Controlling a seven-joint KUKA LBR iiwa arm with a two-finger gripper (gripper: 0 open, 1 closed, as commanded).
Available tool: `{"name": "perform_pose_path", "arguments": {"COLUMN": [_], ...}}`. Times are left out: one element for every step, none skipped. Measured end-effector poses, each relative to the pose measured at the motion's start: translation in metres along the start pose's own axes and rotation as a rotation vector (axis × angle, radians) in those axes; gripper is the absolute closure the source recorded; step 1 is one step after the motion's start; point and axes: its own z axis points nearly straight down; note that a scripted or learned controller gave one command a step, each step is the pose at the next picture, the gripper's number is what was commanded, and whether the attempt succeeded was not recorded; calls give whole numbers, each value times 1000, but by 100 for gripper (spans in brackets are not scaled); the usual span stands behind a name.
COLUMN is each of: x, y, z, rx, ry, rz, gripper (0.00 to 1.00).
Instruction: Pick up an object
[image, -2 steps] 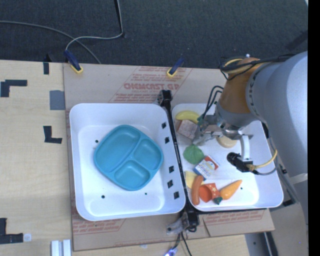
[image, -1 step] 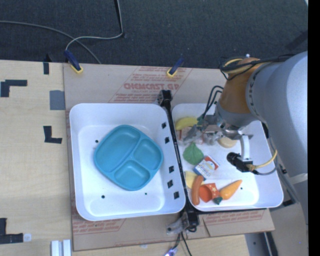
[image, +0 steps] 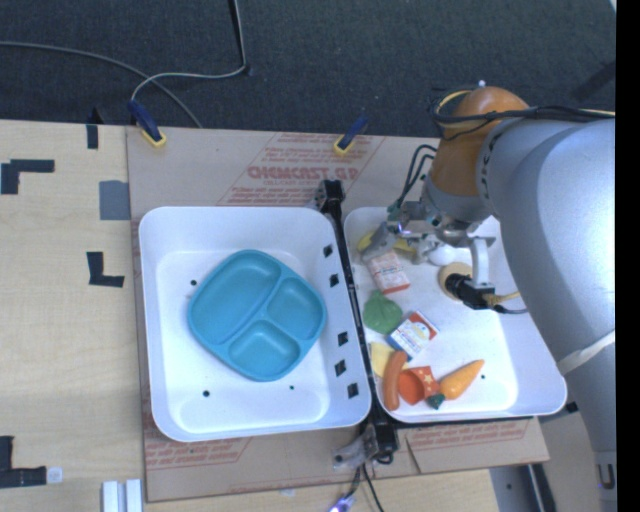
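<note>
The grey arm (image: 560, 220) comes in from the right, its thick, rounded body filling much of that side. An orange band (image: 470, 140) sits above the wrist, with dark cables looping around it. Below the band the wrist points down and to the left, ending in the gripper (image: 405, 232). The fingertips are small and cluttered from this angle, so their spacing cannot be made out.

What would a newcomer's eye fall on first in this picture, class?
The big grey arm with its orange band fills the right side, its tool low over the right bin. A blue divided plate lies alone in the left bin. Small toy foods, including an orange carrot, crowd the right bin.
</note>
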Motion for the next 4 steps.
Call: {"name": "perform_pose_path", "arguments": {"x": [-3, 2, 6, -15], "y": [0, -70, -15, -1], "z": [0, -1, 0, -19], "rx": [1, 1, -1, 2], "ry": [-1, -1, 0, 0], "rz": [1, 2, 1, 1], "gripper": [0, 0, 0, 0]}}
